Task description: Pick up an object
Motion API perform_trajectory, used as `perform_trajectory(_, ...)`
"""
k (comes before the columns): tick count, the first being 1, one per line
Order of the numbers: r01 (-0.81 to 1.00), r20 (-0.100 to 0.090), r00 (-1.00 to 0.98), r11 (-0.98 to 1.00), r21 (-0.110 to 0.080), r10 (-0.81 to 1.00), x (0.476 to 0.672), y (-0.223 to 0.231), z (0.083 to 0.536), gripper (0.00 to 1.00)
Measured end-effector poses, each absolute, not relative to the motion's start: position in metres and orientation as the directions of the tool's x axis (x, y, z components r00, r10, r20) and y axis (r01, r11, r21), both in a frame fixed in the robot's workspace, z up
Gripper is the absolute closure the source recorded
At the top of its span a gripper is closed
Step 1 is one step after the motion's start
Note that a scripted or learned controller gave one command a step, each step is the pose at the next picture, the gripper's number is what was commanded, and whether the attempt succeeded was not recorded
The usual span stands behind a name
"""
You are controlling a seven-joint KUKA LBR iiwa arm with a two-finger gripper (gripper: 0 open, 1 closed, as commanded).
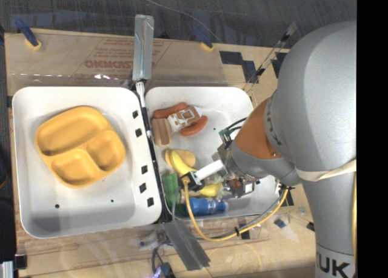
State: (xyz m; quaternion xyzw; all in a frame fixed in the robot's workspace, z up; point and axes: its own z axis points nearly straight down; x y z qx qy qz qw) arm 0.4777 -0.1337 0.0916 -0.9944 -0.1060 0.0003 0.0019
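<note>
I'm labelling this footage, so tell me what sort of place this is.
Probably a robotics lab's bin-picking bench: a grey arm reaching over two white bins, toy food such as hot dogs and a banana in one, a yellow compartment tray in the other.

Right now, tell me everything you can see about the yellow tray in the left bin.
The yellow tray looks like smooth moulded plastic, rounded at the corners, with three compartments: one long section along its upper left and two smaller ones toward the lower right. It lies flat and open side up, turned at an angle, in the upper half of the left bin, resting on the bin's white floor. Nothing lies in it or touches it otherwise.
</note>
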Motion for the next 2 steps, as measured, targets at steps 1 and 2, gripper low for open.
perform_trajectory(1,0.207,-0.001,0.978,-0.978,-0.003,0.207,0.558,-0.145,0.117,1.00)
perform_trajectory(2,0.236,-0.004,0.972,-0.972,-0.005,0.236,0.523,-0.160,0.091,1.00)
